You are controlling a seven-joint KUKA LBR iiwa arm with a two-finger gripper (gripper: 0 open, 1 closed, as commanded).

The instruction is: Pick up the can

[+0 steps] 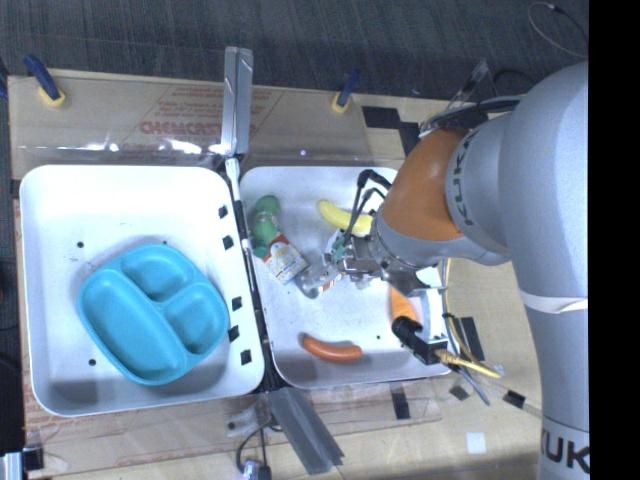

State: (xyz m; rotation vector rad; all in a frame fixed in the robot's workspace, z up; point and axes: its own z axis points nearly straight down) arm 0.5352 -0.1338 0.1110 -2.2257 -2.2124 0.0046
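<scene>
Can against bin's left wall; pincer beside it.

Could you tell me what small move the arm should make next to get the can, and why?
Probably shift the gripper a little further toward the left bin, over the can. The can lies on its side by the right bin's left wall, just beyond the gripper, and the view shows nothing between its fingers.
</scene>
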